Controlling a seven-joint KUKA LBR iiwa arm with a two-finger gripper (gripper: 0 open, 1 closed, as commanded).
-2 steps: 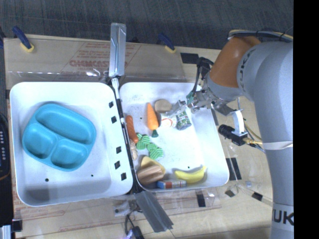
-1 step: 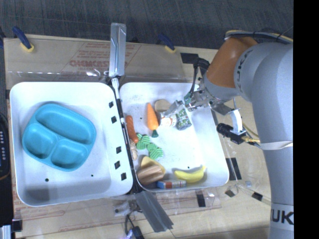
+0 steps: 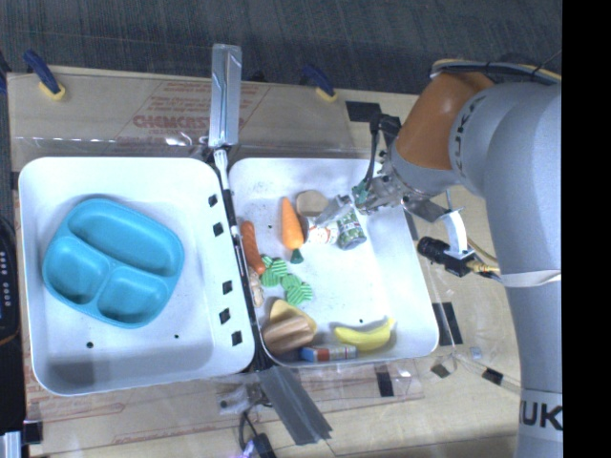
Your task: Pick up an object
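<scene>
While the arm reaches into the right bin [image 3: 406, 284], its gripper [image 3: 351, 208] sits low over a small green-labelled can [image 3: 350, 230]. Whether the claw is spread or pinching cannot be told. An orange carrot [image 3: 291, 221] lies just beside.

The two white bins [image 3: 57, 351] look like smooth, faintly glossy plastic. Well to the left of the hand [image 3: 355, 203], the blue divided tray [image 3: 113, 260] is matt plastic with soft rounded edges. Just below the hand, the banana [image 3: 365, 333] and the carrot [image 3: 291, 222] have the even, slightly shiny skin of moulded plastic. The arm [image 3: 516, 160] is smooth grey with a satin sheen, its orange band [image 3: 434, 122] glossier. The desk [image 3: 143, 108] looks like pale wood under a clear, reflective plastic sheet.
</scene>
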